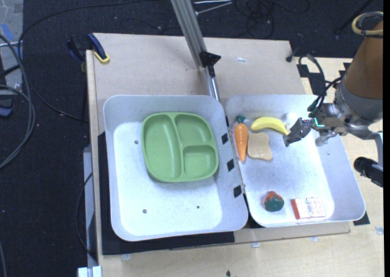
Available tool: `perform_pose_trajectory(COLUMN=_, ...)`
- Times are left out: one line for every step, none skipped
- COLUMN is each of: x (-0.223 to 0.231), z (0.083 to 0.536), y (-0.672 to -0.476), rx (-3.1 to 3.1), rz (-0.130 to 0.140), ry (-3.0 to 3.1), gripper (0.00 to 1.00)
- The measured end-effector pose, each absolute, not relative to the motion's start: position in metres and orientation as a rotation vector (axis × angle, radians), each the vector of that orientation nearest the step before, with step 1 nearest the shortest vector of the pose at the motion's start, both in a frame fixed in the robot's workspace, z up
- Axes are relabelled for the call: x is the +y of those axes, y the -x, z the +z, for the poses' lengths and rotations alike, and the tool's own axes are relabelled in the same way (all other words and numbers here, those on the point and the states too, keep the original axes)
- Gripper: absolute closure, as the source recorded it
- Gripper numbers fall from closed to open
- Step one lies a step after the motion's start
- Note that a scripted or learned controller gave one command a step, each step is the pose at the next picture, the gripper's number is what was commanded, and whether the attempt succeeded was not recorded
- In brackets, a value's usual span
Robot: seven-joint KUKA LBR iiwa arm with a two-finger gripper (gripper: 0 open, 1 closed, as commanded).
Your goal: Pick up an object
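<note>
At the right bin's point(341, 193) near edge, a card point(309, 207) and a ball point(273, 201) are seen. Farther back, bread point(261, 147), carrot point(241, 140) and banana point(270, 125) are crowded; the claw point(300, 131), apparently open and empty, is held just beside the banana, which could be nudged away or clipped.

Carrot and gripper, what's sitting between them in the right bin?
In the camera view, the banana and toast slice lie between the carrot and gripper.

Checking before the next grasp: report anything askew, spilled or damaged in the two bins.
Nothing stands out. The green plate lies flat in the left bin; banana, carrot, bread slice and small box lie loose, unspilled, in the right bin.
</note>
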State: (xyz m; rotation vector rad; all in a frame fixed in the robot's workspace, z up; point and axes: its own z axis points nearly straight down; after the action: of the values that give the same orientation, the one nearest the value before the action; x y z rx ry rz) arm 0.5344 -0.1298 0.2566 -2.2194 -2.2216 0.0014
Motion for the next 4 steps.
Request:
perform_pose_trajectory(x=-0.130, z=0.257, y=-0.535, rx=-2.222, rz=0.000, ry=2.220, gripper=0.00)
perform_pose_trajectory(x=-0.137, z=0.207, y=-0.528, rx=-2.217, rz=0.006, ry=2.220, gripper=0.00)
perform_pose_trajectory(x=-0.135, z=0.161, y=-0.521, rx=-2.217, rz=0.005, ry=2.219, gripper=0.00)
perform_pose_trajectory(x=-0.137, z=0.097, y=-0.518, rx=-2.217, rz=0.004, ry=2.220, gripper=0.00)
